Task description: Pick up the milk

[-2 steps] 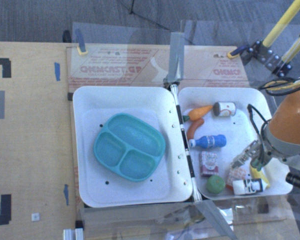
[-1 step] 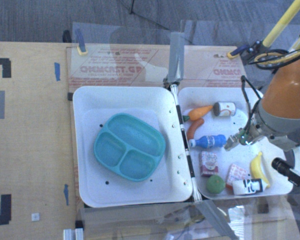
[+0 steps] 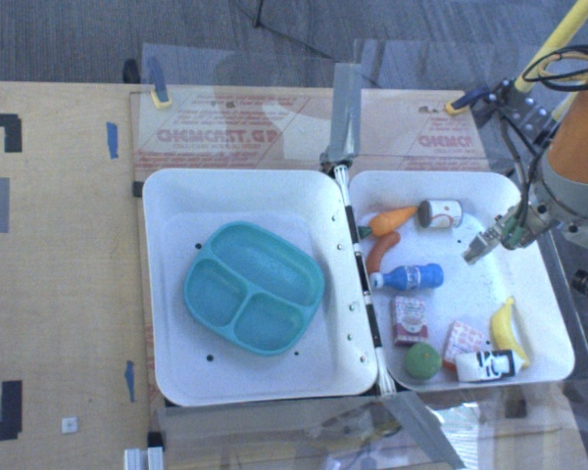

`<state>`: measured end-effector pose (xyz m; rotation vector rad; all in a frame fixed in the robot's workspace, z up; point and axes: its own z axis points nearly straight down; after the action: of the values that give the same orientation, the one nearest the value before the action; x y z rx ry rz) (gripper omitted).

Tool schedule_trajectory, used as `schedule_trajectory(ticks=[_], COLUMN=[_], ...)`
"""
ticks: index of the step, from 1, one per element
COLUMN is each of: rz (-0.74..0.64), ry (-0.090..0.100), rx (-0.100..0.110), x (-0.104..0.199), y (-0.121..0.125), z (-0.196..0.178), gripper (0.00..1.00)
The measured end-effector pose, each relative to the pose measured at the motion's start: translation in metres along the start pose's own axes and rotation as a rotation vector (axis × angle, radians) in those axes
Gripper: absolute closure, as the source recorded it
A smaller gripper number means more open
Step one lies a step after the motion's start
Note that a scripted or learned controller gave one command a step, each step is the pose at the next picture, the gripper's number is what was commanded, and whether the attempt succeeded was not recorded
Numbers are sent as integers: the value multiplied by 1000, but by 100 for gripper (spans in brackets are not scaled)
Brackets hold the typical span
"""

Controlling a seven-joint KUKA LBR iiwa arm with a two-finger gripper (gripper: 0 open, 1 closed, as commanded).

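Observation:
The milk (image 3: 486, 364) is a small white carton with black markings. It lies on its side at the front of the right bin (image 3: 559, 306), between a pink box (image 3: 464, 340) and a banana (image 3: 509, 329). My gripper (image 3: 482, 244) hangs over the right bin's back right part, pointing down and left. It is well behind the milk and to the right of a blue bottle (image 3: 412, 277). I see nothing in it.
The right bin also holds a carrot (image 3: 392, 220), a brown sausage (image 3: 379, 251), a small can (image 3: 439, 212), a red-brown carton (image 3: 410, 319) and a green ball (image 3: 422, 360). A teal divided plate (image 3: 255, 287) lies in the left bin (image 3: 167, 213).

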<state>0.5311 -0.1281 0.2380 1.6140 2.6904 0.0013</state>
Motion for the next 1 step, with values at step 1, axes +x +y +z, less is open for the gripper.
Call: schedule_trajectory(ticks=[1], rz=[-1], ry=[0], rx=[1], x=[0], y=[0], z=[0], gripper=[0])
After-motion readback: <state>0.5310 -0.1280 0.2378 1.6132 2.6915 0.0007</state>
